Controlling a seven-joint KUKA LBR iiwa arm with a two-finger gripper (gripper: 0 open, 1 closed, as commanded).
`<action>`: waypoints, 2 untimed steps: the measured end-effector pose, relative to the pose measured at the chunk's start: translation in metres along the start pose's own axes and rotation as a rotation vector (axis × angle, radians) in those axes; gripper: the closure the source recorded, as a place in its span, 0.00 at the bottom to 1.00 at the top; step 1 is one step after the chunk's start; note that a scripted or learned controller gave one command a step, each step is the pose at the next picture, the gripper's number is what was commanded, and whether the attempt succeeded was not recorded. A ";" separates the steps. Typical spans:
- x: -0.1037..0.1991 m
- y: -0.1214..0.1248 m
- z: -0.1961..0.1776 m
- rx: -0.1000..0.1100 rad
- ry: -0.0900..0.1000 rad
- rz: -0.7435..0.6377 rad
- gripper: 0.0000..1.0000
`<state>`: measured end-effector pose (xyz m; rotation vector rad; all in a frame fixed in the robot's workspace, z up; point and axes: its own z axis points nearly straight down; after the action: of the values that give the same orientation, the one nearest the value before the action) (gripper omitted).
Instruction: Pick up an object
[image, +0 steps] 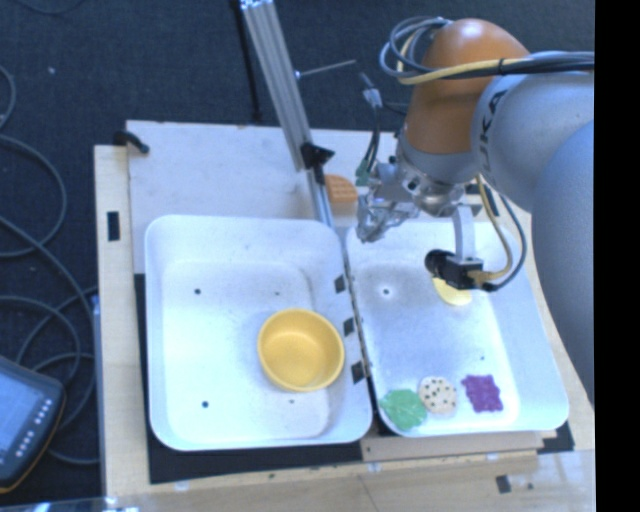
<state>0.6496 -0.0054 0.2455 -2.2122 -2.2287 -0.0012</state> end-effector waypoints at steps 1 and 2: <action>0.050 0.000 -0.004 -0.002 0.000 0.000 1.00; 0.094 -0.008 -0.009 -0.001 0.000 0.000 1.00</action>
<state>0.6407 0.0888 0.2544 -2.2129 -2.2289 -0.0031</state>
